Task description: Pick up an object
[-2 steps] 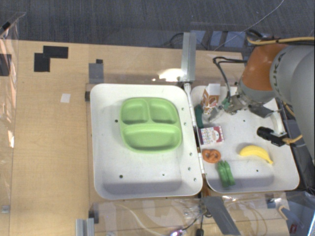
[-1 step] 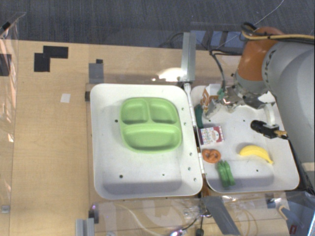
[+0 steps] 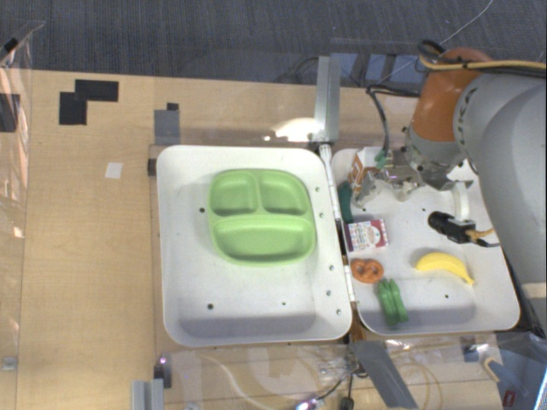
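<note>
Tool [image 3: 395, 178]: seen low over the back of the right bin [image 3: 500, 310]; whether it is apart or together cannot be told.
Nearest thing: a small brown packet [image 3: 356, 176] lies just left of the tool, by the bin's left wall.
Other candidates: the pink-and-white carton [image 3: 367, 234], banana [image 3: 444, 266] and green piece [image 3: 392, 301] lie nearer the front.
Room: judged tight against the wall.
Surface: white bin floor, set on the desk [image 3: 85, 254].

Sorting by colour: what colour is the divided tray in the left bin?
Light green tray, clearest in the camera view.
</note>
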Robot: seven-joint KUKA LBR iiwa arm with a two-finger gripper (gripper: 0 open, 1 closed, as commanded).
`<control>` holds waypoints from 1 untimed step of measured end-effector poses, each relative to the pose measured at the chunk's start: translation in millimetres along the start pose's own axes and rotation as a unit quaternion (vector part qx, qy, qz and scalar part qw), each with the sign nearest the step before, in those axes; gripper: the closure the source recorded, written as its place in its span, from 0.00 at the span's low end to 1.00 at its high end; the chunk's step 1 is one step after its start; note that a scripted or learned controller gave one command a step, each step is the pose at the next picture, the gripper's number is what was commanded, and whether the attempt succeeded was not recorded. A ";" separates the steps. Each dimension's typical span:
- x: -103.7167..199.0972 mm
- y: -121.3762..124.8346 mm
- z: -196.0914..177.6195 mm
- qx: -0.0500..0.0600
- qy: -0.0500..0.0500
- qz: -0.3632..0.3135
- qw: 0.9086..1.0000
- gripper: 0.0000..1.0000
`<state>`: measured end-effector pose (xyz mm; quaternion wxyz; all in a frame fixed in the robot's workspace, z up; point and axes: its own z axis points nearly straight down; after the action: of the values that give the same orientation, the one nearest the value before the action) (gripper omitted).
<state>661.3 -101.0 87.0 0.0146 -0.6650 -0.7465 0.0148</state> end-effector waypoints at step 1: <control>6.5 -0.3 -6.6 0.006 0.004 -0.006 1.000 1.00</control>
<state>660.5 -94.5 93.7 0.0212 -0.6606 -0.7503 0.0164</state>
